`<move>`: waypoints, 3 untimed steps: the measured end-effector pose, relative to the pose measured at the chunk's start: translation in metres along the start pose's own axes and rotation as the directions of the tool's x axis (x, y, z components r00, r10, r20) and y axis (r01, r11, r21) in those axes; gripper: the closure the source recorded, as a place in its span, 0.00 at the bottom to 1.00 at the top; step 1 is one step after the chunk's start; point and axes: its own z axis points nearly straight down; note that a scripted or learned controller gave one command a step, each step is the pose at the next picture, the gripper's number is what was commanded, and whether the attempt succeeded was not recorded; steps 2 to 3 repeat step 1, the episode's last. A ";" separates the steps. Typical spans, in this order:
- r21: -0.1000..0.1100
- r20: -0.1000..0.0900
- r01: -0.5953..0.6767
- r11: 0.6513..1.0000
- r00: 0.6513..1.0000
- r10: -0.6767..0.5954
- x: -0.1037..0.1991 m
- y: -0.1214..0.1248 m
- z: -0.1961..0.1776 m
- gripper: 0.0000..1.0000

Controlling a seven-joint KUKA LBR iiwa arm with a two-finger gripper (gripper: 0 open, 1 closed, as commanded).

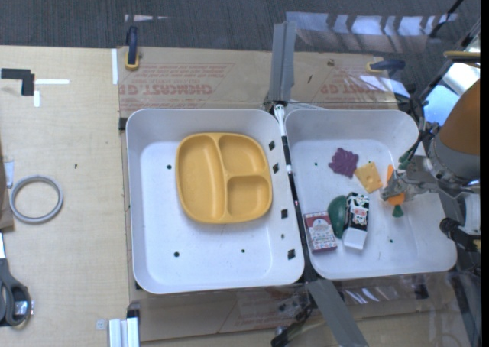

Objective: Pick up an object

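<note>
Now, the arm (462,135) came in from the right edge, its orange band showing above the wrist, and the gripper (399,185) sat low over the right-hand bin (428,257), near that bin's right wall. Something small and orange (393,197) with a green tip showed right at the gripper's end, perhaps a toy carrot, but whether it was between the fingers or merely lying under them could not be told, and neither could the gripper's opening.

The rest of the pickings lay to the gripper's left. Nearest was a yellow-orange wedge (368,176), just beside the end effector, its long side running on a slant toward the bin's near edge. Beyond that sat a purple bunch (344,161), likely grapes. Nearer the camera, a black-and-white carton (356,217) lay with its long axis running front to back, touching a dark green rounded thing (338,213), and beside that a red packet (319,231) against the divider. By my reckoning the orange piece was the thing in play, almost straight below the fingertips, so the move would turn on a short drop or a clean lift rather than any reach.

The left bin (153,223) held a yellow divided plate (224,177). Mirrored print on the cardboard (183,82) behind the bins was too faint to read surely, and the packet's label too small
</note>
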 end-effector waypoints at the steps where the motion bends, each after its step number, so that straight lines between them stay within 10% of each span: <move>1: -0.001 0.004 -0.194 0.981 0.981 0.194 0.032 -0.010 -0.102 1.00; 3: -0.001 0.004 -0.194 0.981 0.981 0.194 0.032 -0.010 -0.102 1.00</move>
